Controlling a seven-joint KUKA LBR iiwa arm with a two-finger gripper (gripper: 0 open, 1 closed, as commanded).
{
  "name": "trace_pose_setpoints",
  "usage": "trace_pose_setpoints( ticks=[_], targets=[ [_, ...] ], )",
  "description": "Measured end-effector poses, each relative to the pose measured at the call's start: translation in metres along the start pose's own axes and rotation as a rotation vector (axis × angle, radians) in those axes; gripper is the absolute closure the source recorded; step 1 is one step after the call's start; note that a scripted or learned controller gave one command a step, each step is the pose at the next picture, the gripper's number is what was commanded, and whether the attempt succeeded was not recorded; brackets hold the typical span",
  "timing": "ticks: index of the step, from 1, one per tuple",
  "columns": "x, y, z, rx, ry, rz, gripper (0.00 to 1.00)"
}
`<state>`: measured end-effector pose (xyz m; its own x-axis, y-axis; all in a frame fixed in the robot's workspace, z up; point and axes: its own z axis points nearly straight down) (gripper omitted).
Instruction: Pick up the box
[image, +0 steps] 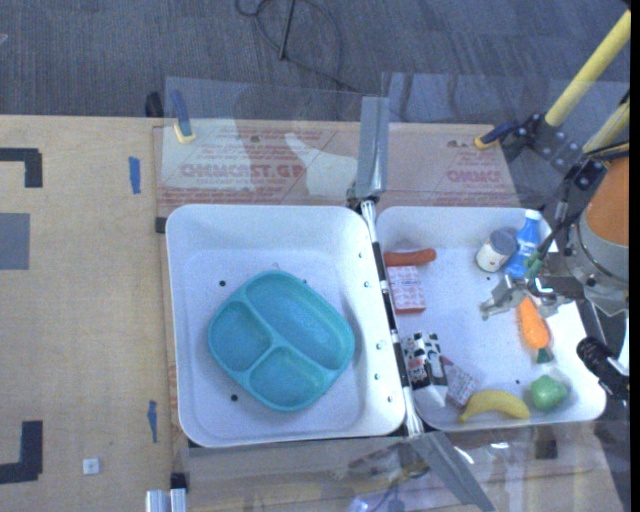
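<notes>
The box is small, flat, red and white. It lies in the right bin against that bin's left wall, just below a red sausage. My gripper hangs over the right side of the same bin, well to the right of the box and apart from it. It sits beside an orange carrot and below a blue bottle. Nothing shows held in it.
The right bin also holds a white cup, a black-and-white item, a grey packet, a banana and a green fruit. A teal divided plate lies in the left bin.
</notes>
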<state>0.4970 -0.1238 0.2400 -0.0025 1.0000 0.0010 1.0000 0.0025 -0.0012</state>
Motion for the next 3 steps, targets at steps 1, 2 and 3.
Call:
trace_pose_setpoints(
  ticks=[1, 2, 3],
  targets=[
    [0.021, 0.055, 0.131, 0.000, 0.000, -0.008, 0.00],
    [0.008, 0.112, 0.152, -0.008, -0.002, 0.145, 0.00],
    [0.020, 0.158, 0.153, -0.004, -0.003, 0.099, 0.00]
  ],
)
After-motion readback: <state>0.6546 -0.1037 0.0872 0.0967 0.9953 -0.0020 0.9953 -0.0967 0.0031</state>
